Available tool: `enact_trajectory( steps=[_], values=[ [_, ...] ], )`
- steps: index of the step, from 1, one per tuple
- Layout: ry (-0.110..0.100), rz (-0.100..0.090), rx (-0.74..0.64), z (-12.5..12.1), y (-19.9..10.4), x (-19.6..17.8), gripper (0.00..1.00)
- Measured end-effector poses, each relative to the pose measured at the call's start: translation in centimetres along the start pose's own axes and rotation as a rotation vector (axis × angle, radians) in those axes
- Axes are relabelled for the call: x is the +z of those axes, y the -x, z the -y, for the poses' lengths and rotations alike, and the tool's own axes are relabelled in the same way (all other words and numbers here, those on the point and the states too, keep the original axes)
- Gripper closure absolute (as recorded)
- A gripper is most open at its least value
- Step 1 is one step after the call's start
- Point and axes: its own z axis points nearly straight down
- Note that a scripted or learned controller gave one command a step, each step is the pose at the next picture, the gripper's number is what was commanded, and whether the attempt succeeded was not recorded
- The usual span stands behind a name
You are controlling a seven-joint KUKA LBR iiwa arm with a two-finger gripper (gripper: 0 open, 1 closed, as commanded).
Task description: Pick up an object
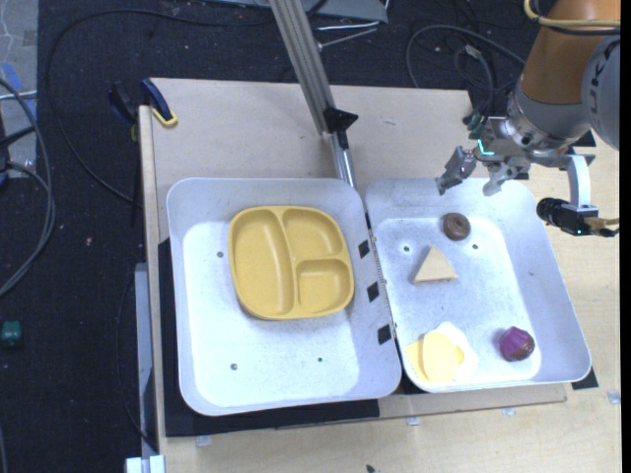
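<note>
The right bin [552, 294] holds a small brown round piece [455, 227] near its back edge, a tan wedge [434, 266] in the middle, a pale yellow flat piece [441, 355] at the front and a purple piece [516, 343] at the front right. My gripper [475, 173] hangs over the back rim of that bin, above and behind the brown round piece. Its two fingers are spread apart with nothing between them.
A yellow divided tray [291, 261] lies in the left bin [197, 363]. A slanted metal pole [308, 57] crosses the bench behind the bins. A black divider with clips [373, 274] runs between the two bins. Cables lie on the dark floor around the bench.
</note>
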Motion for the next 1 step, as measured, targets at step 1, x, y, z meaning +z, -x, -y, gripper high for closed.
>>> enact_trajectory(
  steps=[1],
  values=[
    [0.005, 0.001, 0.000, -0.09, 0.00, -0.21, 0.00]
  ],
)
